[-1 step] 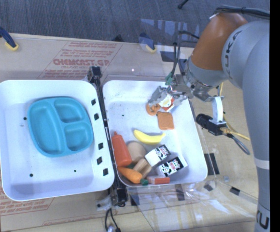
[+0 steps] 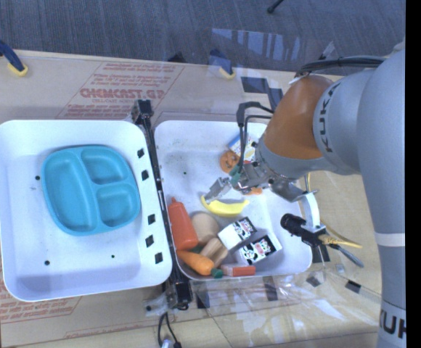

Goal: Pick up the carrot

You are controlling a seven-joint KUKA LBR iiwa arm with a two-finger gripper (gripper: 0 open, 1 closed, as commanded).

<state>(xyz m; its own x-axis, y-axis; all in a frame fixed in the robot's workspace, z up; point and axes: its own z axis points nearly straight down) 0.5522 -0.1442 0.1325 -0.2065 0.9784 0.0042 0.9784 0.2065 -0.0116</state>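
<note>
The carrot [image 2: 197,262], short and orange, lies at the front of the right bin [image 2: 189,140], between a red-orange bottle and a small red-tipped piece. My gripper [image 2: 232,188] hangs over the middle of that bin, just above a yellow banana [image 2: 226,208] and well behind the carrot. Its fingers [image 2: 215,190] stand apart, open, with nothing held between them. The grey arm with its orange band [image 2: 296,122] reaches in from the right.
Around the carrot are a red-orange bottle [image 2: 182,224], a beige egg-like piece [image 2: 205,228], two black-and-white cartons [image 2: 248,241] and an orange round item [image 2: 229,160] further back. A blue divided plate [image 2: 91,188] rests in the left bin [image 2: 22,267].
</note>
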